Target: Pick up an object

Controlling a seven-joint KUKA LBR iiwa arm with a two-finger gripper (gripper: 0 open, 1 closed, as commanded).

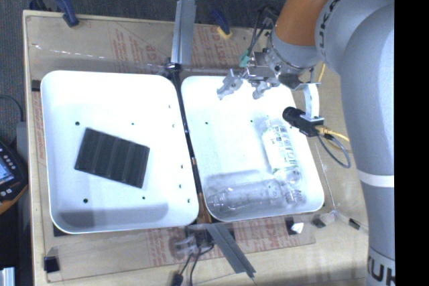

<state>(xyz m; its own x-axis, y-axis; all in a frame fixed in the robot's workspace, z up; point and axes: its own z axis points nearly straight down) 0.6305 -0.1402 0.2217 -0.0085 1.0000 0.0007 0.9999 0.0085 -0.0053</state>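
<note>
Right now the grey arm (365, 77) with its orange band reaches in from three o'clock, and its two-finger gripper (247, 87) hangs over the twelve o'clock end of the right-hand shallow white bin (201, 144). Its fingers (228, 86) look spread apart with nothing between them, so I judge the pick has not yet begun; this looks like the approach step.

Two candidates lie in that bin. A clear plastic bottle with a white printed label (280, 147) lies lengthways toward the three o'clock wall, neck pointing roughly to six o'clock. A second clear plastic bottle (251, 194) lies crosswise along the six o'clock wall, close to the first at their five o'clock corner; whether they touch I cannot tell. In the left-hand white bin (57, 144) a dark ribbed rectangular slab (112, 157) lies flat, tilted, near the middle.

The labelled bottle is the nearer target, at about five o'clock from the gripper. A next move would call for travelling that way, turning the fingers across the bottle's width, then descending. Clear, round plastic may roll or slip, so a centred grip matters.

As for writing: the bottle's label carries dark print too small to read. Red lettering runs along the surface (100, 43) around the bins, illegible here. "KUKA" shows partly on the arm.
</note>
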